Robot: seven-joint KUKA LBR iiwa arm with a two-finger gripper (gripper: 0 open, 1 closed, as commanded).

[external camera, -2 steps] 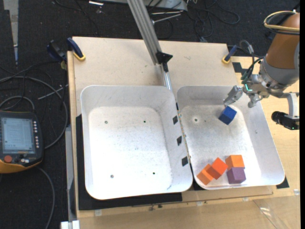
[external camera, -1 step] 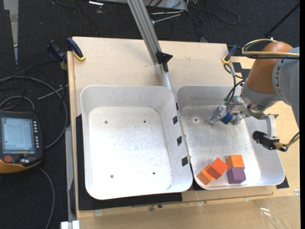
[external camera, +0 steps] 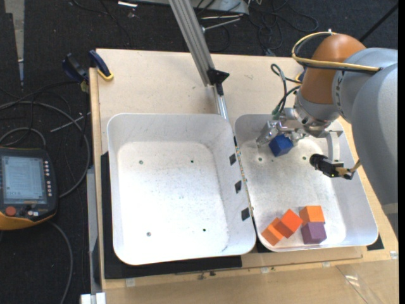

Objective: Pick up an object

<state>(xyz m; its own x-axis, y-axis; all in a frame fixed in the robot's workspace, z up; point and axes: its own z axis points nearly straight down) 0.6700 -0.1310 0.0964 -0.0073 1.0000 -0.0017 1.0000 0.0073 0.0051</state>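
Gripper (external camera: 279, 139) is over the far end of the right bin (external camera: 354, 198), wrist angled down. A blue block (external camera: 280, 145) sits right at the tip of the fingers, apparently pinched between them. It looks raised off the bin floor, but the slanted view makes the gap hard to confirm. My read is a grasp in progress or just made, not a verified lift.

Key relation: the blue block is directly under and between the fingers, so no sideways offset is left to close. The coming move is straight up from the right bin.

Block orientation: roughly cubic, no clear long axis. It looks rotated a bit relative to the bin's walls, one corner pointing toward the left bin (external camera: 126, 189). Too small to say more.

Other candidates, all at the near end of the right bin and well apart from the gripper:
- orange block (external camera: 282, 226), biggest, long axis running diagonally
- small orange cube (external camera: 312, 214), touching or just beside the purple one
- purple cube (external camera: 314, 232)

Risk: if the pinch is only on a corner, the block could twist out on lift.
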